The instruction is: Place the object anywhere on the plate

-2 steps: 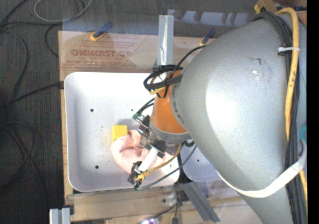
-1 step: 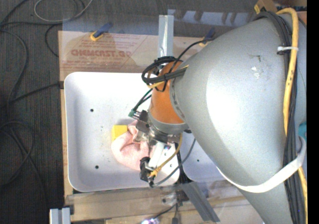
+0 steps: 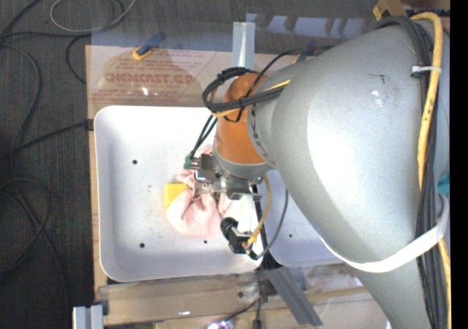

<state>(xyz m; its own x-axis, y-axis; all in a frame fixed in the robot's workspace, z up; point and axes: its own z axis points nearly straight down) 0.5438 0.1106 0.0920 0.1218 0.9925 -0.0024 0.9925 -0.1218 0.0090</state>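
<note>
The pincer (image 3: 208,187) (grip impossible to tell) hangs over a pink plate (image 3: 196,214) in the left white bin (image 3: 128,196).

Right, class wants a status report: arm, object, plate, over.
Gripper low over the pink plate, left bin. Yellow object at plate's edge. Wrist hides the rest.

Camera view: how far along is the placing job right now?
Done: the grey arm with its orange band has reached into the left white bin. In hand: the gripper sits low over a pale pink plate-like thing with a small yellow object at its left edge. Left: I cannot tell whether the yellow object rests fully on the pink thing, so placement is unconfirmed.
</note>
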